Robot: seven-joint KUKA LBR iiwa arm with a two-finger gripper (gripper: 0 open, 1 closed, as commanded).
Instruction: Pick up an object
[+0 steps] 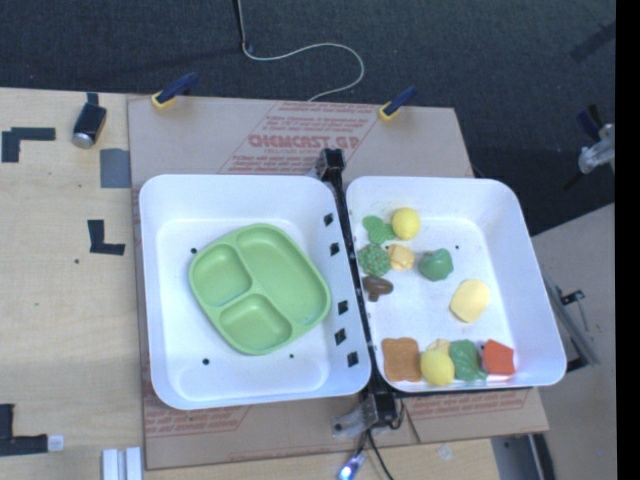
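The right white bin (520,268) holds several toy foods. A yellow ball (406,222) lies near its back left, beside a green leafy piece (377,230). Below them are a broccoli piece (375,259), a small pale yellow piece (401,258), a dark green pepper (435,264) and a brown piece (377,287). A yellow lemon (469,300) sits alone towards the right. Along the front wall lie a brown toast slice (401,359), a yellow piece (437,365), a green piece (465,360) and a red-orange block (498,358).
The left white bin (160,268) holds a green divided tray (260,288). Both bins rest on a cardboard sheet (300,138) held by two clamps (175,89). A black divider strip (345,268) runs between the bins. A metal fitting (597,150) sticks in at the right edge.
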